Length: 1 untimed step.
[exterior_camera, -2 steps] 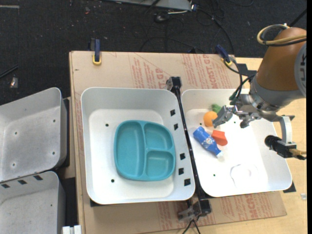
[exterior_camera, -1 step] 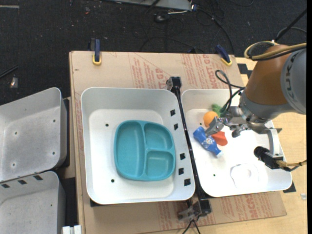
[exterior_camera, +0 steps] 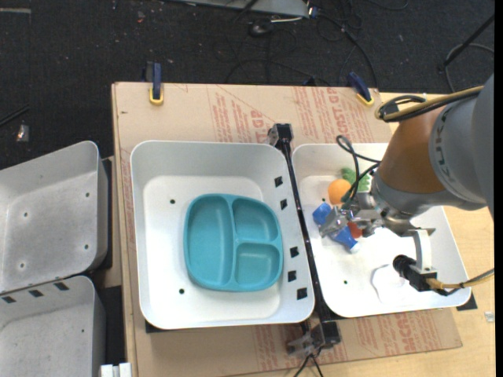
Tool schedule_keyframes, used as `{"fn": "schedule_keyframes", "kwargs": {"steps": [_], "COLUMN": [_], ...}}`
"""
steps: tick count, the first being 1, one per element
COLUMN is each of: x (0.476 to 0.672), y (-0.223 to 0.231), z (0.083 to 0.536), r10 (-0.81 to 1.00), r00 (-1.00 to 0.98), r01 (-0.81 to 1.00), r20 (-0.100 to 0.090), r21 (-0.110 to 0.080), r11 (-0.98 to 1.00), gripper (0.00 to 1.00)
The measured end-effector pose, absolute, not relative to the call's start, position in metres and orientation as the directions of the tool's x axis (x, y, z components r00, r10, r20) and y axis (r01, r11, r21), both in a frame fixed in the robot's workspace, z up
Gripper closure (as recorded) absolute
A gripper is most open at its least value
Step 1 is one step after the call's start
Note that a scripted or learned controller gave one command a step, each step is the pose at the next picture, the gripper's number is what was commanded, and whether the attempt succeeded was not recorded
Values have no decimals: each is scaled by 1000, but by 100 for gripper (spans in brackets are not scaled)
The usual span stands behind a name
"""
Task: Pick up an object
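The right bin [exterior_camera: 355,298] holds a small cluster of things at its left side: an orange ball [exterior_camera: 339,191], a green piece [exterior_camera: 363,183] behind it, a blue block [exterior_camera: 322,213], a second blue piece [exterior_camera: 346,241] and a bit of red [exterior_camera: 356,229]. My gripper [exterior_camera: 346,225] is down low in this bin, right among the blue and red pieces. The arm's wrist covers the back right part of the cluster. Nothing can be made out as held.
In the left bin [exterior_camera: 157,171] lies a teal divided plate [exterior_camera: 233,242]. A black divider strip [exterior_camera: 297,210] runs between the bins. A pale white object [exterior_camera: 383,281] rests near the right bin's front. Grey trays [exterior_camera: 47,210] sit off the bench's left.
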<state>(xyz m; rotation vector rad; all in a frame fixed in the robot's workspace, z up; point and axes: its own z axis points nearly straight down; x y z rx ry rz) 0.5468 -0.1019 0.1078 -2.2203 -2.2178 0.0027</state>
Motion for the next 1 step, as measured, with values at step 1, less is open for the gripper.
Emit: {"fn": "schedule_keyframes", "kwargs": {"steps": [1], "x": [547], "y": [-102], "z": [115], "r10": [1000], "r00": [1], "r01": [1000], "r20": [1], "r21": [-5], "r11": [-1], "gripper": [100]}}
